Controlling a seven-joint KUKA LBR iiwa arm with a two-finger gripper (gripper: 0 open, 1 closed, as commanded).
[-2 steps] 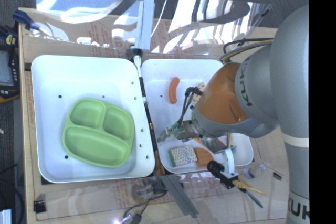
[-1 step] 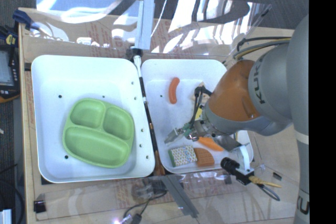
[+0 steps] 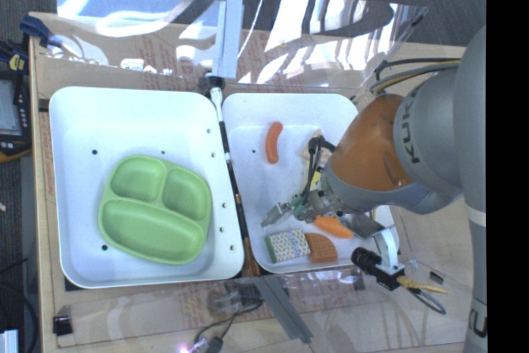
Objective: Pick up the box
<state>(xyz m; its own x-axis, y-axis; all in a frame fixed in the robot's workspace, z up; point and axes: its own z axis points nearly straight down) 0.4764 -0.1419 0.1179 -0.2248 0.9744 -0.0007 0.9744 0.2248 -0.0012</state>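
Note:
The box (image 3: 288,245) is small, with a green and white speckled pattern. It lies flat in the right bin (image 3: 248,178), near the front wall. My gripper (image 3: 288,211) hangs just above and behind the box, under the orange wrist band, and points toward the bin's left side. Nothing shows in its grasp. The box rests on the bin floor, apart from the gripper.
A brown bread-like piece (image 3: 321,248) touches the box's right side. An orange carrot (image 3: 334,226) lies just behind it. A red sausage (image 3: 274,142) sits at the back of the right bin. The left bin (image 3: 74,128) holds a green divided plate (image 3: 154,208).

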